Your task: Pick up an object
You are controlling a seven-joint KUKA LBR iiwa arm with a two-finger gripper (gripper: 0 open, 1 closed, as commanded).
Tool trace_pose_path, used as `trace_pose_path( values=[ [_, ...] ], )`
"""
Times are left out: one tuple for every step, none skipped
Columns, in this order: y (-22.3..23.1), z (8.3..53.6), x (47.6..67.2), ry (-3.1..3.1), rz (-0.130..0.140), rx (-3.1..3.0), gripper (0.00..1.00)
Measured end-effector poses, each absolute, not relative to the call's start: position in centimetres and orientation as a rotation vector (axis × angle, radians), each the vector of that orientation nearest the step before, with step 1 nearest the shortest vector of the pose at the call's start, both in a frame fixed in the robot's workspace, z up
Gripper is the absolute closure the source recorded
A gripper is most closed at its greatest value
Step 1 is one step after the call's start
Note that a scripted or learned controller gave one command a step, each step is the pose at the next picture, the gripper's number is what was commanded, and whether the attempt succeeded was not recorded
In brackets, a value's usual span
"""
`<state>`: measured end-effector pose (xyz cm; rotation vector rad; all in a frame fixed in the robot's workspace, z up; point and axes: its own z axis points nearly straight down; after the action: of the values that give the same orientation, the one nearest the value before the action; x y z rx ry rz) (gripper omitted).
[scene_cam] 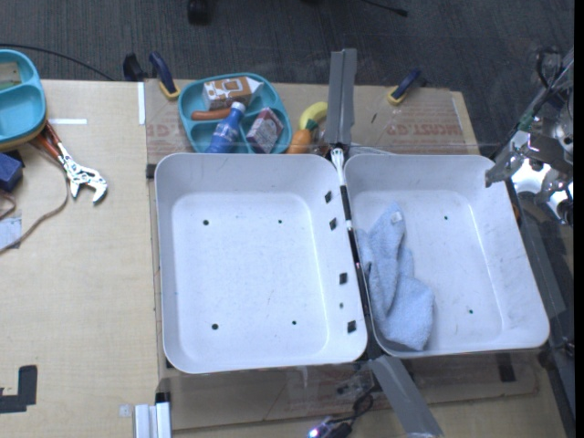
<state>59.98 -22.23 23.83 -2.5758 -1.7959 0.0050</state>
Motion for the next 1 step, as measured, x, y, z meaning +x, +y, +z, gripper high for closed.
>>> trace_pose_path(
  values=[
    [-21.46,19.22,56.38,-1.408,0.006,-2.805,0.00]
  ],
)
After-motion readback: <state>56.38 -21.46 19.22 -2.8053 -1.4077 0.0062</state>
